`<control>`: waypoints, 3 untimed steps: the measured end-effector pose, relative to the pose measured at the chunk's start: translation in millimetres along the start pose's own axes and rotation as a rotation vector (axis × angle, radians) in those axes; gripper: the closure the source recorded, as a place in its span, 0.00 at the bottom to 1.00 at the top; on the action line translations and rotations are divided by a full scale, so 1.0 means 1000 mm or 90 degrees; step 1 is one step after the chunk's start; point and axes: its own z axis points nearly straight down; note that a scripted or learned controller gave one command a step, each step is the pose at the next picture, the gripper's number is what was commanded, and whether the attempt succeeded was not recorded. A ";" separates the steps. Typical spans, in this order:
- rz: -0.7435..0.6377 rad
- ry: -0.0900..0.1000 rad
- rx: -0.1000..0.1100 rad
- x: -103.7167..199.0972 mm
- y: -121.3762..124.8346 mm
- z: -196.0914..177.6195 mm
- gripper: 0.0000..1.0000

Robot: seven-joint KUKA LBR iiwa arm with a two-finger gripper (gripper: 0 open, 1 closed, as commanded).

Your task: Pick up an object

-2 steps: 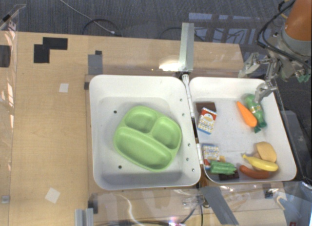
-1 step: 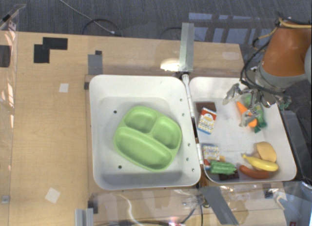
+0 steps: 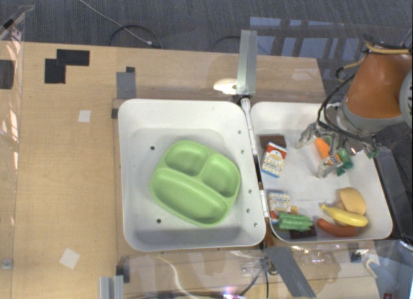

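Observation:
My gripper (image 3: pixel 330 155) hangs over the upper right part of the right bin (image 3: pixel 303 185), below the orange wrist band. An orange item (image 3: pixel 321 146) and a small green item (image 3: pixel 344 157) sit right at its fingers; whether either is gripped I cannot tell. Left of it in the bin lies a small white carton with a red top (image 3: pixel 274 161) beside a brown bar (image 3: pixel 275 142). Along the near side lie a banana (image 3: pixel 345 216), a tan potato-like piece (image 3: pixel 352 199), a red sausage-like piece (image 3: pixel 337 228), a green item (image 3: pixel 292 219) and a small printed packet (image 3: pixel 278 199).
The left bin (image 3: pixel 139 162) holds a green three-compartment plate (image 3: pixel 195 180). A metal post (image 3: pixel 246 62) stands at the back between the bins. Wooden bench top stretches to the left, with black markers (image 3: pixel 64 63).

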 end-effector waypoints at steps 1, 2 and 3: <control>-0.002 -0.008 0.004 -0.005 0.000 -0.015 1.00; -0.158 -0.002 0.003 -0.021 -0.033 -0.184 1.00; -0.068 0.000 0.000 -0.018 0.013 -0.010 1.00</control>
